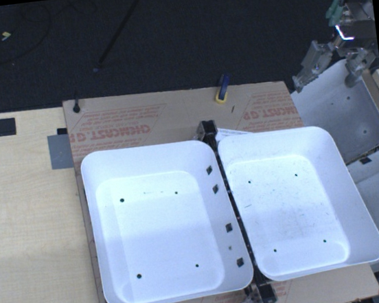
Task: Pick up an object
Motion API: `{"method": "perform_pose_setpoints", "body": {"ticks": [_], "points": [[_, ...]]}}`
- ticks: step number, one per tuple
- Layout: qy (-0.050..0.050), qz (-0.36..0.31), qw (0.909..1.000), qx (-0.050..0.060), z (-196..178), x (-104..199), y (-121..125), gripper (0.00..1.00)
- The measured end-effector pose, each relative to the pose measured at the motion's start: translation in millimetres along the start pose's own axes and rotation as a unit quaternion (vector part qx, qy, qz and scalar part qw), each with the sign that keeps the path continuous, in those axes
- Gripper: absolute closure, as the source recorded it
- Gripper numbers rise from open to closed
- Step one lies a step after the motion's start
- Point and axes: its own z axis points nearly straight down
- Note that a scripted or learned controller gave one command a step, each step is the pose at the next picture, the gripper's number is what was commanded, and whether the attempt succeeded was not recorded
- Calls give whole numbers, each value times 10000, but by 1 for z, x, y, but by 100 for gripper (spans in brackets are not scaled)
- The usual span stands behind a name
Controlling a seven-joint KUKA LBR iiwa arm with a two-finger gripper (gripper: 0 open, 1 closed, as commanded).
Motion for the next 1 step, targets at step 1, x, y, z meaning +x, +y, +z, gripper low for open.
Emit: {"method": "perform_pose_setpoints", "body": {"ticks": [1], "points": [[-2, 8, 10000, 23, -15, 52, -50, 0]]}}
